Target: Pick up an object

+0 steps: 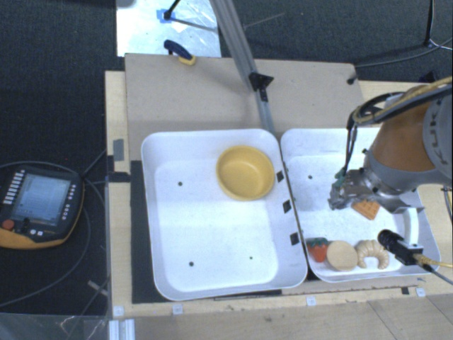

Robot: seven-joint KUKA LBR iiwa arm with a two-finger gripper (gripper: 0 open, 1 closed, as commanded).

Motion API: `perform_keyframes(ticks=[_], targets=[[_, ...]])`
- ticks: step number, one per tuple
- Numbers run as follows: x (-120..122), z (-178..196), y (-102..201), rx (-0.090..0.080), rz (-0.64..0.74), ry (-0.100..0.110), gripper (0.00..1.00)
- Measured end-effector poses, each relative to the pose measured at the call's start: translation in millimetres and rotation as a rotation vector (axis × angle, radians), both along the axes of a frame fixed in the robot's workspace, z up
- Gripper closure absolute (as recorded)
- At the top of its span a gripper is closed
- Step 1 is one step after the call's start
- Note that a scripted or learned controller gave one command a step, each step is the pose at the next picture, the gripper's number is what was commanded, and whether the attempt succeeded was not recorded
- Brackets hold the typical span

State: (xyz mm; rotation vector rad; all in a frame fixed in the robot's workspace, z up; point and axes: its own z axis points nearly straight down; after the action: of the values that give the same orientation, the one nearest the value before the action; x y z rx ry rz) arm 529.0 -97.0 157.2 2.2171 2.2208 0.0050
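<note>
- Arm (403, 144) – grey w/ orange band – reaches in from the right, over the right bin (311, 142).
- Gripper (345, 194) is low in the middle of the right bin, pointing toward its left side. Nothing is seen gripped in it.
- Spread or pressed together? Can't tell; the tip is too small and cluttered from this angle.
- Nearest pickable thing is the orange wedge (367, 209). It lies on the bin floor just beside the gripper, to its lower right, partly tucked under the wrist. Can't tell whether they touch.
- Along the right bin's near edge, L to R:
  - red-and-green toy veg (316, 248)
  - round beige bun (341, 256), touching the veg
  - croissant (373, 253), just beside the bun
- All three are apart from the gripper.
- Left bin (198, 264) holds a yellow bowl (245, 172), upright, in its far right corner near the wall between the bins – well apart from the gripper.
- Both bins sit side by side on the bench (212, 91).
- A metal pole (237, 37) slants across the bench's far part.
- Teach pendant (37, 207) lies off the bench, on the dark floor at far left.
</note>
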Motion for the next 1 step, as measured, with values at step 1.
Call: perform_keyframes(ticks=[1], targets=[[2.6, 62.6, -2.7, 0.0, -0.001, -0.002, 1.0]])
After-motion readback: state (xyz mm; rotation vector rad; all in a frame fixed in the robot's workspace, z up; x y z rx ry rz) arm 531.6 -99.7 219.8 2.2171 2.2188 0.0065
